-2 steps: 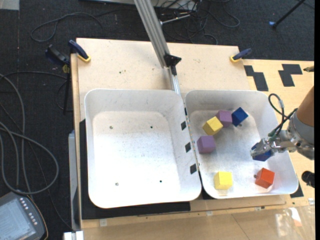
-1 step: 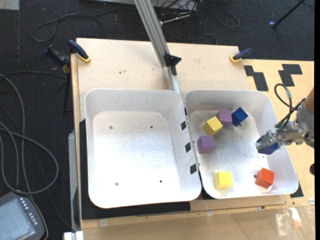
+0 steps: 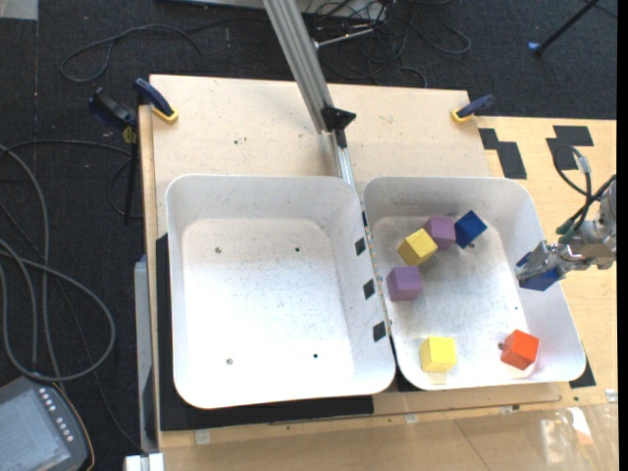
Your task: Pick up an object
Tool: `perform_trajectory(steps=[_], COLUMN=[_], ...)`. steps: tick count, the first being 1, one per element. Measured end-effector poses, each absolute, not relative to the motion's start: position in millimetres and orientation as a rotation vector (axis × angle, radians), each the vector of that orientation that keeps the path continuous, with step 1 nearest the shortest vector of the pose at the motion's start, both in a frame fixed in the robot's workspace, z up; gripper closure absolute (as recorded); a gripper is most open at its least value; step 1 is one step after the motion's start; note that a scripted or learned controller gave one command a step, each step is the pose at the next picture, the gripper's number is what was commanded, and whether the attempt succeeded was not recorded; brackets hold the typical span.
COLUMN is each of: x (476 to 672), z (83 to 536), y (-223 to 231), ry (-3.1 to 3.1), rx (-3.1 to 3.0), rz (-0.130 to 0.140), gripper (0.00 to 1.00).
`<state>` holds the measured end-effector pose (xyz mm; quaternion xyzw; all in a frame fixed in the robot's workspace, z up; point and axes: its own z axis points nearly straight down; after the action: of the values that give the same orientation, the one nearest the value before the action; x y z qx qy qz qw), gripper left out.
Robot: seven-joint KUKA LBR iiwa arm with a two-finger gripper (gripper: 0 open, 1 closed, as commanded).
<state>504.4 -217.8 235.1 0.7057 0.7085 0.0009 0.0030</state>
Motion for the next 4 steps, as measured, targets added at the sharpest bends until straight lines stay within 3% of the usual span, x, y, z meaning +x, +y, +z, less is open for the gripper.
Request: perform_trajectory(steps=[2,4], x=[543.6,568.0], z=[236,227], y=[-104,20], ry=[2.230,2.227], rx=[2.213,2.218], rz=[0.002,0.001], gripper=[1.00,1.00])
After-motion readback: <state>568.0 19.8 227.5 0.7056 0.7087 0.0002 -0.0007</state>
